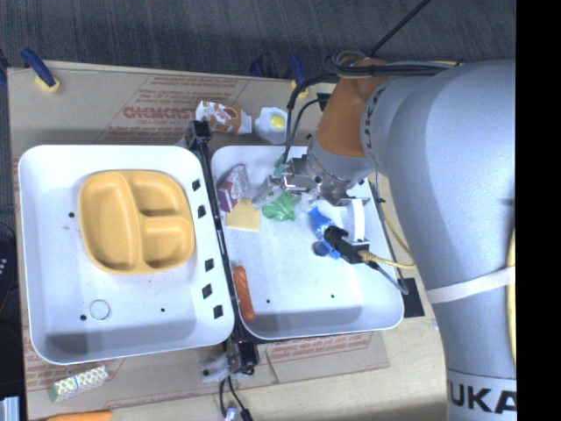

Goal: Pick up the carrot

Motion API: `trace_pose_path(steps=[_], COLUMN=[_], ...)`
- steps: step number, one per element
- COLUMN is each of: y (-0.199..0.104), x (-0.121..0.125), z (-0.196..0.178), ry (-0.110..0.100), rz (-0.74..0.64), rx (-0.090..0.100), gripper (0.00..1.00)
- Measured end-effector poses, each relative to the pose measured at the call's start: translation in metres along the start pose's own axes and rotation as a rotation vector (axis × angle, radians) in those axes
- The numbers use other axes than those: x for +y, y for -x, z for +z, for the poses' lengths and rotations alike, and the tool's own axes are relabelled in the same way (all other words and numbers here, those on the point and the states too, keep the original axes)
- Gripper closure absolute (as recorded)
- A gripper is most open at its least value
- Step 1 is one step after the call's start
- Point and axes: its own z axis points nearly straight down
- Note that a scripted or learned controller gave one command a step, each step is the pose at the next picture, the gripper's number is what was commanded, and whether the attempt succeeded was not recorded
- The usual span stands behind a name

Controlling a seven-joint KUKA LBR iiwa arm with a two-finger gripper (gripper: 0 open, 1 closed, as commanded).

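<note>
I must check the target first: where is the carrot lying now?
The carrot lies in the right bin, along its left wall near the front corner, below the yellow cheese slice.

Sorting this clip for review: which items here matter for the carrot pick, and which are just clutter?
Job:
carrot, at the right bin's left wall
gripper, over the bin's far end

Lying about:
yellow divided plate in the left bin
yellow wedge
green item
blue item

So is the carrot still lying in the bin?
Yes. The carrot lies flat along the right bin's left wall, apart from the gripper.
</note>
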Motion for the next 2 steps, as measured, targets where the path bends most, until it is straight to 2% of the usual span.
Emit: trace_pose_path(steps=[1,2], y=[-0.0268,-0.0275], x=[-0.0171,-0.0172], z=[0.0184,0.0085], ry=[-0.002,-0.006], rz=[0.334,0.329], rx=[0.001,0.003], gripper=[0.00,1.00])
